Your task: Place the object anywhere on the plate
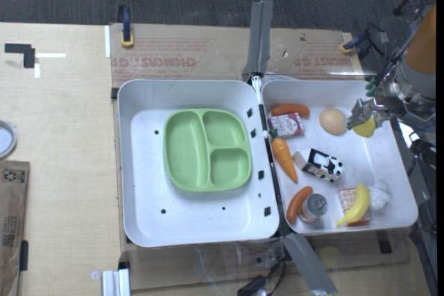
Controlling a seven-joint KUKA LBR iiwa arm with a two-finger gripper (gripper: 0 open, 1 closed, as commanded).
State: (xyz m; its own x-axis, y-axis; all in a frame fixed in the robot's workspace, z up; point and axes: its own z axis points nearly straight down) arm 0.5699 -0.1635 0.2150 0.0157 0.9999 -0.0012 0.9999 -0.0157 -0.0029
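Currently the pick-and-lift step looks done: a small yellow object [365, 127] is seen clamped between the fingers of the gripper [363, 118], raised near the right bin's [402, 208] far-right edge, just beside the egg [333, 121]. Exact identity of the yellow object cannot be told; a lemon is possible. The green divided plate [207, 149] is seen in the left bin [139, 218], well apart, with nothing on it. Next, as judged, a carry leftward over the divider is called for, then a descent over any plate compartment and a release.
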